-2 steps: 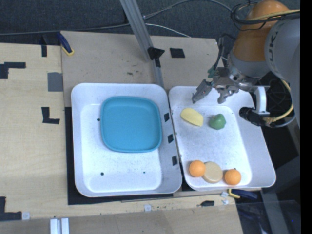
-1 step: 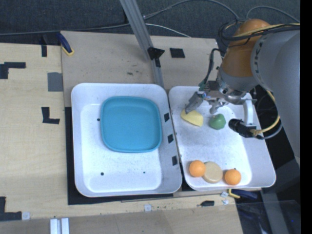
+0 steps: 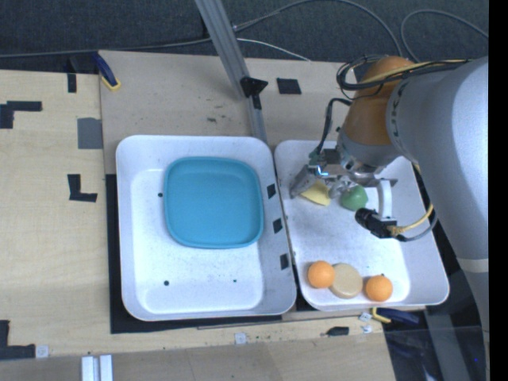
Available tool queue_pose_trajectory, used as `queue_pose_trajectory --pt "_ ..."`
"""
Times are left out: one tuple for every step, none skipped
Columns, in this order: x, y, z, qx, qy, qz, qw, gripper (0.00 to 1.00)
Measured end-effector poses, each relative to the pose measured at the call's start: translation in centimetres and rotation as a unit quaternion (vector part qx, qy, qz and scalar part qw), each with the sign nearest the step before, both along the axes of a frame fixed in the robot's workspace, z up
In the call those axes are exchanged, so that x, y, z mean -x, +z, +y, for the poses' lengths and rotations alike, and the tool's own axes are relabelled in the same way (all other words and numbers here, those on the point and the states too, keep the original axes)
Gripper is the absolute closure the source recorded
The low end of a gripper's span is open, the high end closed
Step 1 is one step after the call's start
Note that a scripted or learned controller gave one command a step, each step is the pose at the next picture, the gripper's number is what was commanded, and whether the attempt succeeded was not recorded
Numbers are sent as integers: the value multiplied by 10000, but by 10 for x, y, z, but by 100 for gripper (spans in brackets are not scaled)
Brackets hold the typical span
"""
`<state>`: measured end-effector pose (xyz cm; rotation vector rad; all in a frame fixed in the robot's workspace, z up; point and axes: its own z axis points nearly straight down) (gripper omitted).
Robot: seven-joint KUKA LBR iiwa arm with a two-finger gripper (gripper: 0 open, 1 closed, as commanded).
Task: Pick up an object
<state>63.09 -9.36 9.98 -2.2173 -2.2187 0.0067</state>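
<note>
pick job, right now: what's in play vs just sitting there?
In play:
- gripper, low in the right-hand white bin
- pale yellow wedge-shaped object beside it
- small green ball beside it

Lying about:
- two orange balls and a beige round disc along that bin's near edge
- blue square plastic plate in the left-hand white bin

A tan wooden bench (image 3: 48,236) is bearing two shallow white plastic bins side by side on a black mat (image 3: 113,308): the left bin (image 3: 135,292) and the right bin (image 3: 425,288). Black tape patches (image 3: 78,187) are dotting its surface.
</note>
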Motion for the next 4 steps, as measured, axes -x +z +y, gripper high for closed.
queue_pose_trajectory --pt "0 -11 0 5 2 -33 10000 0" --pt "0 0 0 6 2 -38 10000 100" --pt "-3 42 2 3 0 -46 10000 100" --pt "3 92 -6 4 -2 -52 10000 100"
